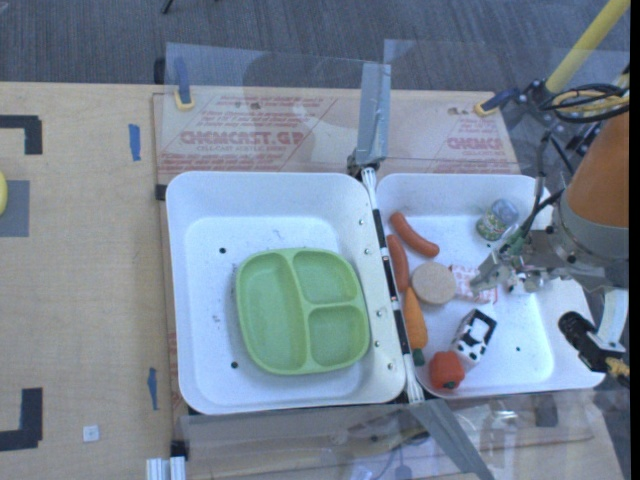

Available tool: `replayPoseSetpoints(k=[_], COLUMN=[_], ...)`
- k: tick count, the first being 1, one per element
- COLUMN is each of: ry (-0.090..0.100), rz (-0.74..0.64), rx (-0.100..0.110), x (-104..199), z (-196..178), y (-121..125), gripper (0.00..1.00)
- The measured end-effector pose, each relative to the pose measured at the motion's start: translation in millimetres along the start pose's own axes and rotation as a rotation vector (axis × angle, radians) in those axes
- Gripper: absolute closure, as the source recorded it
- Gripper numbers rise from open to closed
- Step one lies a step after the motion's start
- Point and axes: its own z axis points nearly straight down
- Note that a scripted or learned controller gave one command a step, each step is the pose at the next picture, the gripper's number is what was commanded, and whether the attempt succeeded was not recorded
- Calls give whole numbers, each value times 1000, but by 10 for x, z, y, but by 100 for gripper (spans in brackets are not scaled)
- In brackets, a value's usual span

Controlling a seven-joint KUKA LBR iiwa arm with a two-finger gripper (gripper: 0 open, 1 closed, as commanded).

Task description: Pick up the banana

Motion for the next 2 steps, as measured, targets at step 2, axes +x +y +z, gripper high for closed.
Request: replayPoseSetpoints(k=[2], ry=[-3], rz=[42], rx=[-3], x=[-110], z=[662], y=[938], gripper=[0])
